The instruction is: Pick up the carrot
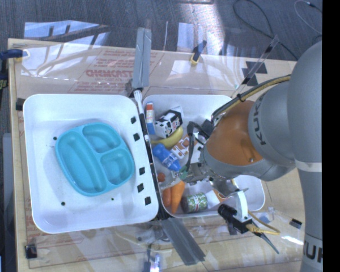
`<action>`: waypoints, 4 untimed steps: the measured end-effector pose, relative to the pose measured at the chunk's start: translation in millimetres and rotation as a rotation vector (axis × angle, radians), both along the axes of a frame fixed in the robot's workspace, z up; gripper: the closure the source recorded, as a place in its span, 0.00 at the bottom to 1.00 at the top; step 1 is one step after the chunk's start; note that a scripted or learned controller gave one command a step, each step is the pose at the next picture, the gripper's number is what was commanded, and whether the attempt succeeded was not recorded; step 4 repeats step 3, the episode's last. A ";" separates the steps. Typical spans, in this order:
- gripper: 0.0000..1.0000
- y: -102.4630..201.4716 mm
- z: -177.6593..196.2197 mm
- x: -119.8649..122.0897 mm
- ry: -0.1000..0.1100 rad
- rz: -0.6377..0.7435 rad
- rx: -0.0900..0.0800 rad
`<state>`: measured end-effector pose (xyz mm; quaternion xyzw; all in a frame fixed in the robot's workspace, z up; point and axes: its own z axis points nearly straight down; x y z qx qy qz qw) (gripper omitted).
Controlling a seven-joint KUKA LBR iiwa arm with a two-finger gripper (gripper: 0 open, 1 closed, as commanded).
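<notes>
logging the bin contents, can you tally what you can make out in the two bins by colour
Blue: 2, the divided tray in the left bin and a blue item in the right bin
Orange: 1, the carrot
Yellow: 1, the banana
Green: 1, the can
Black and white: 1, the cow-patterned toy
Total: 6; the arm hides more.

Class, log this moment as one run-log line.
arm: over right bin | carrot: lying in right bin, near front-left corner, not held | left bin: blue tray
</notes>
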<state>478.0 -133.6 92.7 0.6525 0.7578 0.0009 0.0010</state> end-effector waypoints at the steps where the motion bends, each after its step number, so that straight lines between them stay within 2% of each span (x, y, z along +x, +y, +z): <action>1: 1.00 -0.5 10.1 0.6 0.000 0.004 0.000; 2: 1.00 78.2 125.8 -0.4 0.003 -0.015 0.001; 3: 1.00 74.7 202.9 2.7 0.003 0.185 0.000; 4: 1.00 74.7 202.9 2.7 0.003 0.185 0.000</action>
